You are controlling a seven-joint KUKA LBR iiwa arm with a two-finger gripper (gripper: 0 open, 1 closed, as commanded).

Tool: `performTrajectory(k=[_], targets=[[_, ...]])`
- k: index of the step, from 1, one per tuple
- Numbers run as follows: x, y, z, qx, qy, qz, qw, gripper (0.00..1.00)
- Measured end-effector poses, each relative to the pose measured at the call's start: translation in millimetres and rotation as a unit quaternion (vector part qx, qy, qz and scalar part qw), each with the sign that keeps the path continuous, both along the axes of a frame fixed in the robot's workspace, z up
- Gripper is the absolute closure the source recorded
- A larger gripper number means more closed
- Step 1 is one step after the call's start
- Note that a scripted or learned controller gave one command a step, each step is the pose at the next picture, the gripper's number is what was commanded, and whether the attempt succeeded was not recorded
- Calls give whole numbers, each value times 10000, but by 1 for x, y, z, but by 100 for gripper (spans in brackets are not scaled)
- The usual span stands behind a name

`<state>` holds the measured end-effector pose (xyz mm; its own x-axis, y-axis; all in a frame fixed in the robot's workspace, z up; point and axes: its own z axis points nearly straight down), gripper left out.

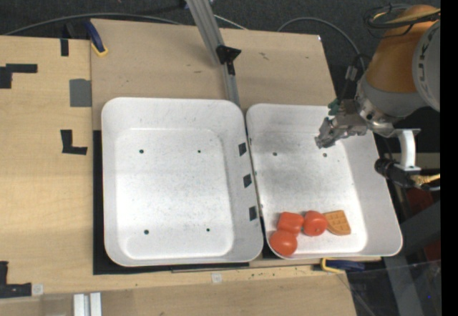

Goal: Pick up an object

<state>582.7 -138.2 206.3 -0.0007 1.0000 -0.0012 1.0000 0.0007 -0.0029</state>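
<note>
right bin (300,164) — three tomatoes (297,229), cracker (337,222) | pincer (325,137) — above bin

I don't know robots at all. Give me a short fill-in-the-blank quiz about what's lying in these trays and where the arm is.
1. The red pieces and the tan cracker-like piece lie in the ____ bin of this view.
2. The number of red pieces is ____.
3. They sit near the bin's ____ edge, the one closest to the camera.
4. The pincer is above the right bin, toward its ____ end, apart from the pieces.

Missing words: right; three; front; far
</note>
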Motion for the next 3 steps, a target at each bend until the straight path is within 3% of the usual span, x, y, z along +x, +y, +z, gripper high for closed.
performTrajectory(k=[3], targets=[[7,152,-15,14,-4,29,10000,100]])
